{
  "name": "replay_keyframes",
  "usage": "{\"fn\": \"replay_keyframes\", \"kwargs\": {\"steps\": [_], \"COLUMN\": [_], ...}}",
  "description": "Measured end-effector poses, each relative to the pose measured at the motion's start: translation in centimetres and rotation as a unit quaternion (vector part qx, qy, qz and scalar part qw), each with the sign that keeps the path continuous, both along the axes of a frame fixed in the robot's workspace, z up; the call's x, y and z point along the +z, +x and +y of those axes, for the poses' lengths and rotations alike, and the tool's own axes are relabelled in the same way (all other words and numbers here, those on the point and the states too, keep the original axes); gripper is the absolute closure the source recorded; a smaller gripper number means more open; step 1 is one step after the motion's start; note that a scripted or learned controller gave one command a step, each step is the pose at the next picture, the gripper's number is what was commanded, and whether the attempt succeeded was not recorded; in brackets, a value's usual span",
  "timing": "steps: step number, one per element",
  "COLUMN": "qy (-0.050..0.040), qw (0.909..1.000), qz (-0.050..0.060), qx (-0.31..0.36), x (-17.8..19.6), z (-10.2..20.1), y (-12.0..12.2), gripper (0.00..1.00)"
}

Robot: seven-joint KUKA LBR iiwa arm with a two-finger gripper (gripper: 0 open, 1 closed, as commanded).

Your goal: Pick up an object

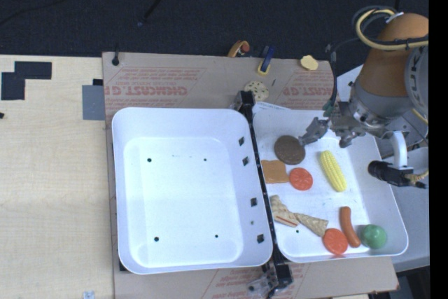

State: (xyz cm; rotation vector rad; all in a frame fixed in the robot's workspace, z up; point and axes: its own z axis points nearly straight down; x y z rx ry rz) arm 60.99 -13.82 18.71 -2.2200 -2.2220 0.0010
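My gripper [330,134] hangs over the upper part of the right bin [392,210], open, with nothing between its fingers. Its left fingertip [312,130] is just up and right of a brown disc [289,149]. A yellow corn cob [333,170] lies just below the gripper. Lower in the bin are a tan square cracker [275,171], a red tomato slice [301,179], two sandwich wedges [283,212], a sausage [349,226], an orange-red round piece [334,241] and a green ball [374,236].
The left bin [126,150] sits beside the right one, joined by a black clip strip [253,164]. On the cardboard behind the bins lie a spotted cookie [257,89], a yellow piece [309,63], a blue-and-yellow clip [265,61] and an orange ring [239,48].
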Motion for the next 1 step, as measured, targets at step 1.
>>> {"fn": "replay_keyframes", "kwargs": {"steps": [1], "qy": [0.0019], "qw": [1.0], "qz": [0.005], "qx": [0.001], "x": [-8.56], "z": [4.66], "y": [0.7], "gripper": [0.0]}}
